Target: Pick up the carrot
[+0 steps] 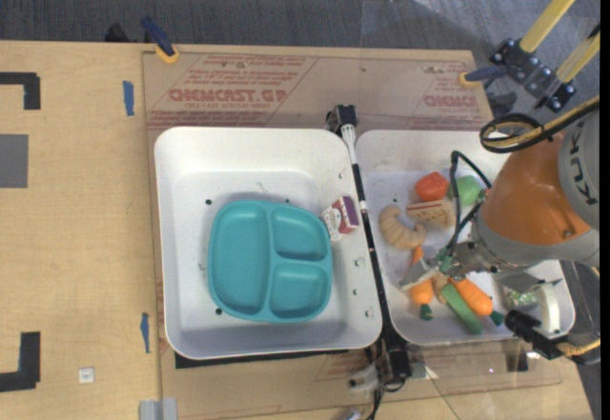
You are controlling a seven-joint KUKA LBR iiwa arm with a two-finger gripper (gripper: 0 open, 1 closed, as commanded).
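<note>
The carrot [473,297], orange with a green end, lies near the front of the right bin [386,182]. It lies beside a long green piece [461,311] and a small orange piece [420,293]. My gripper [446,265] hangs low over this cluster, just above and left of the carrot. The arm's orange band [530,202] hides part of the bin behind it. Nothing is visibly lifted off the bin floor.
Further back in the right bin lie a red-orange piece [432,186], a green piece [467,188], a beige croissant [400,228] and a cracker-like piece [429,213]. The left bin [181,218] holds a teal divided plate [270,259]. A small packet [341,216] rests by the divider.
</note>
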